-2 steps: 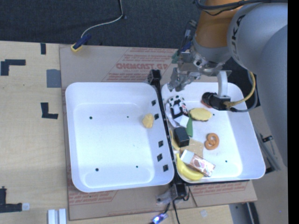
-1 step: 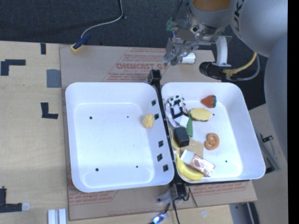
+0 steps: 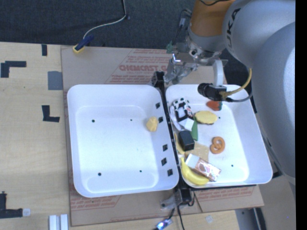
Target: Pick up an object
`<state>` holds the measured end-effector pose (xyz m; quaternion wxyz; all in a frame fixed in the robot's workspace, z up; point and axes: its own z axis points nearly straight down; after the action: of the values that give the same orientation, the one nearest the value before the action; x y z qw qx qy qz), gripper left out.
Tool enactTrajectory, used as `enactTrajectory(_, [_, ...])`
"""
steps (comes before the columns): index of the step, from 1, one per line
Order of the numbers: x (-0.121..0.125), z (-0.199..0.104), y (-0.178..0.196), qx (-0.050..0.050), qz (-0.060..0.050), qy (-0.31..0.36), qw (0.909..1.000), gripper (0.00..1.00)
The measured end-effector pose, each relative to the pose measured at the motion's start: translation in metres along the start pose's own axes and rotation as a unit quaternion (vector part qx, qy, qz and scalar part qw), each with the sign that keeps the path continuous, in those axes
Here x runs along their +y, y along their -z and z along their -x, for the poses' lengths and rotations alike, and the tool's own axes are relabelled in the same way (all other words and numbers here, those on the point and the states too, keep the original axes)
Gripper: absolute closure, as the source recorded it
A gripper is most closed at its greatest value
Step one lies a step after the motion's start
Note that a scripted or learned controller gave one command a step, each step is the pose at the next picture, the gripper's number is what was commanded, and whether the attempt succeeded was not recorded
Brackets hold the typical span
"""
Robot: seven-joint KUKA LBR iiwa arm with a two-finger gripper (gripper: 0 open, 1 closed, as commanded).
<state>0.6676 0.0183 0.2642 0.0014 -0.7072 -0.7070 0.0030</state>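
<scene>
My gripper [image 3: 171, 74] hangs over the far rim of the bins, just above the divider between them, and I see nothing in it. The right bin [image 3: 249, 147] holds several small items: a black-and-white toy [image 3: 181, 109], a flat yellow piece [image 3: 206, 117], a red-orange piece [image 3: 214, 105], a green piece [image 3: 194, 129], a black block [image 3: 186, 140], a brown pretzel [image 3: 217, 144], a banana [image 3: 193, 176] and a wrapped packet [image 3: 207, 168]. In the left bin [image 3: 110, 143], a lone small yellow lump [image 3: 152, 124] lies near the divider.
The grey arm with its orange band [image 3: 216, 4] fills the upper right and overhangs the right bin's far corner. Both bins rest on a cardboard sheet [image 3: 129, 66]. A cable with a blue-yellow plug [image 3: 82, 44] lies behind the left bin.
</scene>
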Motion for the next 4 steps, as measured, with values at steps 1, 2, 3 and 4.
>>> enactTrajectory(1, [-0.016,-0.02,0.178,0.002,0.012,0.003,0.9999,1.0])
enactTrajectory(2, [-0.001,-0.066,-0.008,0.001,-0.004,0.002,1.0,1.0])
enactTrajectory(3, [-0.054,-0.026,-0.016,0.0,0.0,-0.001,1.0,1.0])
enactTrajectory(4, [-0.007,-0.089,0.168,0.003,0.013,0.004,0.9999,1.0])
